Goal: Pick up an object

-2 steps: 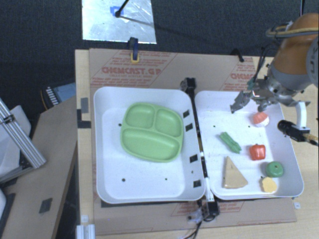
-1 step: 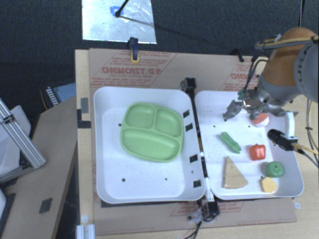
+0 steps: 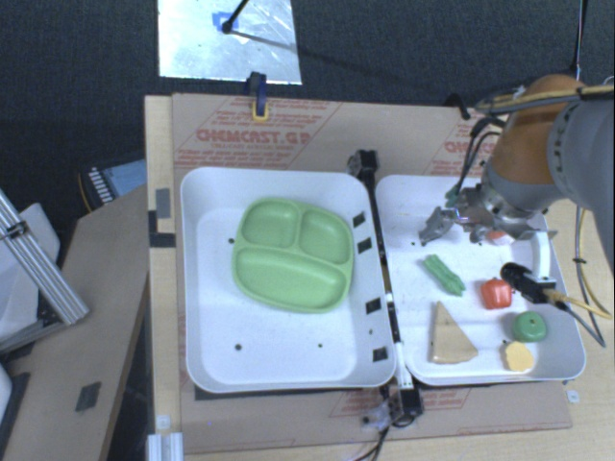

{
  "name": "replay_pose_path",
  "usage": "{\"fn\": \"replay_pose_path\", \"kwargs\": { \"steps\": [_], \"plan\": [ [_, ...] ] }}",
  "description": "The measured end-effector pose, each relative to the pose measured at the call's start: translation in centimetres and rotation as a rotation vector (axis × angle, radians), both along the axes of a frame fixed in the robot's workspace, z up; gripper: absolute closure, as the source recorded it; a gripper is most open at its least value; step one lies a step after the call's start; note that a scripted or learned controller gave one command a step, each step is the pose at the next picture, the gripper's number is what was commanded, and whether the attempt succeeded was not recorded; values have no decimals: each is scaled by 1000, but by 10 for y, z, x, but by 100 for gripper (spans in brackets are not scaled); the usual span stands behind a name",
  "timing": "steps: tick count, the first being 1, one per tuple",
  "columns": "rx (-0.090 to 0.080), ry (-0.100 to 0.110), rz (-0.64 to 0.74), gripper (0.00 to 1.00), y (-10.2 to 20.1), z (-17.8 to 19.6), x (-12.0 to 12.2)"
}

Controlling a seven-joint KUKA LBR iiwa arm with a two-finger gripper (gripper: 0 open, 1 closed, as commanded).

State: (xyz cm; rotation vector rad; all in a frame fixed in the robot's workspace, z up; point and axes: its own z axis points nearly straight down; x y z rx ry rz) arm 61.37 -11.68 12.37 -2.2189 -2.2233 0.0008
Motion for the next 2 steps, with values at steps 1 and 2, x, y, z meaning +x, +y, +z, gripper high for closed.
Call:
{"fn": "replay_pose_path", "kwargs": {
  "steps": [1,2],
  "plan": [
    [0,0,-1,0,0,-41,0],
    [-1,-5,-1,100,0,-28,2]
  ]
}}
